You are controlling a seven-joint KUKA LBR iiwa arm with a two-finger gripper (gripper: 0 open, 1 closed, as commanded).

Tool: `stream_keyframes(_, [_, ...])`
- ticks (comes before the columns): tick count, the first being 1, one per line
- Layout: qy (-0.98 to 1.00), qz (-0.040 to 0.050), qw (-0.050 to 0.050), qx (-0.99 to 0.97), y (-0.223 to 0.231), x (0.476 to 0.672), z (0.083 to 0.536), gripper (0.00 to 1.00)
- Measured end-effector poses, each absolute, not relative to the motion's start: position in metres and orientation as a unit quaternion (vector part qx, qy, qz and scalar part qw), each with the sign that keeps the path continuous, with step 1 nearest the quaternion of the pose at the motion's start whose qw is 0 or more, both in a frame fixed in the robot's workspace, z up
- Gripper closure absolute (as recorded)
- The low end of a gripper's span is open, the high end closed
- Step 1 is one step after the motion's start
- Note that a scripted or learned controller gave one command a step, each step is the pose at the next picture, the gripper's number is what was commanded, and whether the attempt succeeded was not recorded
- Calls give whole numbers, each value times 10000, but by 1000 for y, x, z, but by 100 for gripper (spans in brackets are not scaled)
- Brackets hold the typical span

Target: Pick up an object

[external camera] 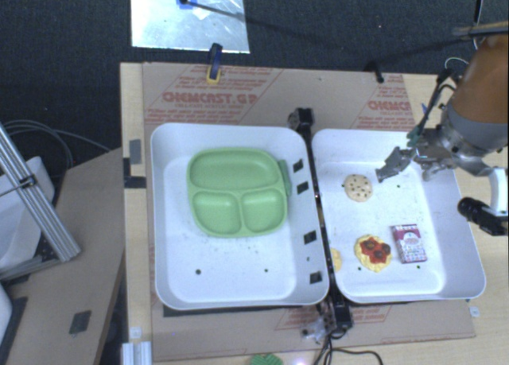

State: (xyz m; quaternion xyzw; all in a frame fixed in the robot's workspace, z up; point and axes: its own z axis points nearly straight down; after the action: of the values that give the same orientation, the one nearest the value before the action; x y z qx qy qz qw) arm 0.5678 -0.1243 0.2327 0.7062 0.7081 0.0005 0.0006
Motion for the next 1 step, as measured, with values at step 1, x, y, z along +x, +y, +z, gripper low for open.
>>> stream_keyframes(1, [7058, -21, -23, 7084, -159, 526, 154, 0])
